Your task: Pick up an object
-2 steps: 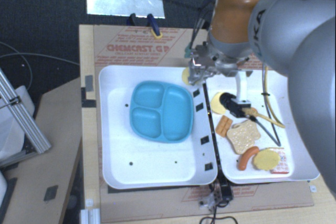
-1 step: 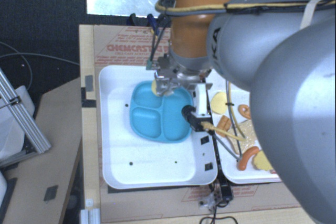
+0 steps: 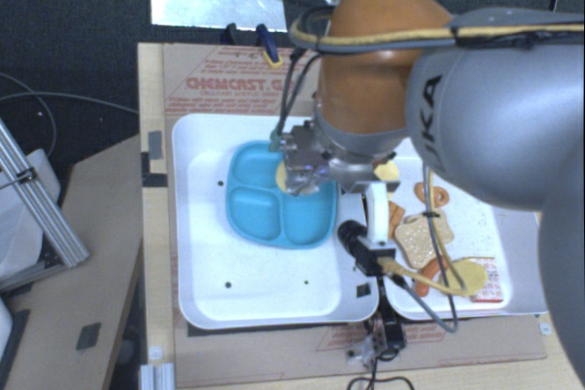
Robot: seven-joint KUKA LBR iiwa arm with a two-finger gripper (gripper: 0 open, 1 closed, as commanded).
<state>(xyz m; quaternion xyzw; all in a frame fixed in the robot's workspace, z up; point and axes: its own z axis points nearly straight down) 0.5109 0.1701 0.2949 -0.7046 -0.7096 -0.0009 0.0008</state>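
Gripper (image 3: 302, 181) is seen low over the blue divided tray (image 3: 274, 207) at frame centre — finger state cannot be told. Tray judged light, stiff, slick — best taken by its rim.

Printed in red on the cardboard sheet (image 3: 219, 78) under the bins: "CHEMCAST. G", upside-down-free and readable along its top edge, the rest hidden behind the arm; smaller red lines beneath, too blurred to read. On the grey arm (image 3: 494, 105), dark letters "KA" running vertically, the start cut off by the curve. On a red-and-white label (image 3: 489, 283) in the right bin, print too small to make out.
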